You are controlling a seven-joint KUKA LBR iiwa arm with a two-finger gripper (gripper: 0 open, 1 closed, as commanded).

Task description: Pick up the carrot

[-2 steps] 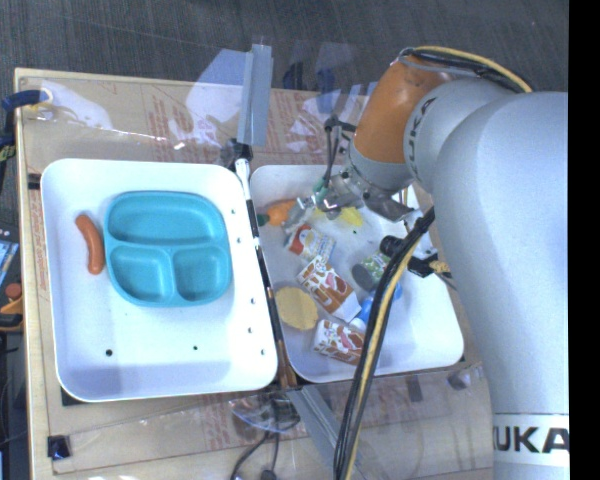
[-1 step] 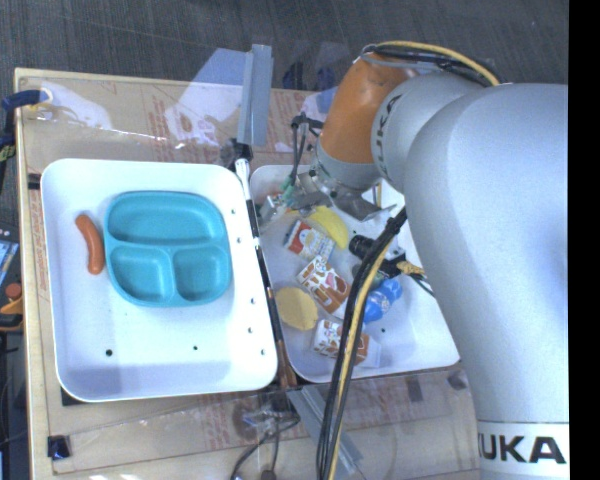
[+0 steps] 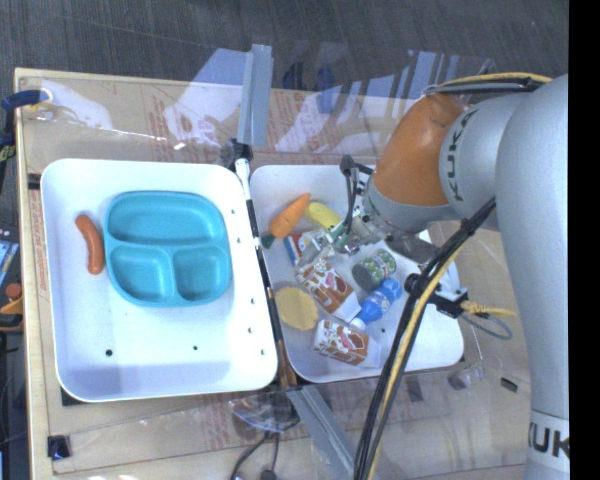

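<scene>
I cannot tell the pincer's state: the gripper (image 3: 346, 230) sits under the orange-banded wrist of the arm (image 3: 450, 158), and I make out only dark metal parts over the clutter in the right bin (image 3: 435, 343). The arm's bulk hides the bin's far right corner, and a black and yellow cable (image 3: 405, 353) crosses its near edge.

The carrot (image 3: 290, 215) lies free in the right bin, near its upper left corner. It is orange, tapered and tilted, with its thin end up toward the right. Just beside it on the right is a yellow piece (image 3: 323, 214). Below are 2 printed cartons (image 3: 326, 286) (image 3: 342, 340), a tan disc (image 3: 298, 308), a small can (image 3: 377, 266) and a blue-capped bottle (image 3: 378, 299); their labels are too small to read.

The left bin (image 3: 70, 353) holds a blue tray (image 3: 167, 245) with 3 compartments and, just left of it, a sausage (image 3: 90, 242). Both bins rest on a pale bench (image 3: 110, 118) under a reflective sheet; dark carpet (image 3: 90, 18) lies beyond.
</scene>
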